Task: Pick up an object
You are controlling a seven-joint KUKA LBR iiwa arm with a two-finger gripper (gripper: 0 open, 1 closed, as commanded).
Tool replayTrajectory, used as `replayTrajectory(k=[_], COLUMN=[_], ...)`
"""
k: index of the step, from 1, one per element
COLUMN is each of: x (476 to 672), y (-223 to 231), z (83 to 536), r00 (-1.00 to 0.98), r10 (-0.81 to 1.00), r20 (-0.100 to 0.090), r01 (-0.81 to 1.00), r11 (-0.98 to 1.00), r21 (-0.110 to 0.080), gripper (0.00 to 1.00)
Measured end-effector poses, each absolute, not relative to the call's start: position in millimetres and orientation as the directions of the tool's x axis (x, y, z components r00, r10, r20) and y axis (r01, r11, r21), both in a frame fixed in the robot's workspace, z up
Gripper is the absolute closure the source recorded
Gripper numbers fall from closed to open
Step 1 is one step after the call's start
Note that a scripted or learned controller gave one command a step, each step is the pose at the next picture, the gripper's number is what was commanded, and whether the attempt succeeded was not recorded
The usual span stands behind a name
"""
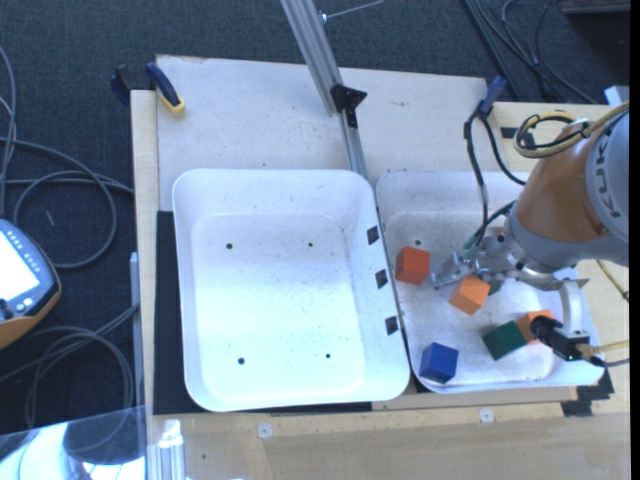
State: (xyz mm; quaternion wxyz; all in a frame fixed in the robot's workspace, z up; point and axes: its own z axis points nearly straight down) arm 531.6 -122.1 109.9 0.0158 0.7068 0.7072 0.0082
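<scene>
In the right bin [400, 190], my gripper [462, 274] hangs low over the middle of the floor. An orange block [470, 295] sits tilted right under and against the gripper's tip. To its left, a little apart from the gripper, is a red-orange cube [412, 265]. A green block [503, 339] lies toward the front right, next to a small orange piece [540, 319]. At the front, near the bin's rim, rests a blue cube [438, 361].
The left bin [190, 268] stands beside the right one, and their walls meet at a ridge with black clips. A slanted metal bar [312, 38] runs down from the back to that ridge. Cables lie on the dark floor to the left.
</scene>
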Motion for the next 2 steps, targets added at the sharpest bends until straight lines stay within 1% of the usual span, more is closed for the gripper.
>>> replayTrajectory(k=[1,2], x=[533.8,533.2], y=[-122.4,-122.2], z=[121.4,120.3], r00=[-0.001,0.000], r10=[1.000,1.000], r20=[-0.011,-0.011], r01=[0.999,0.999], r11=[0.001,0.001], r21=[0.039,0.036], gripper=[1.00,0.00])
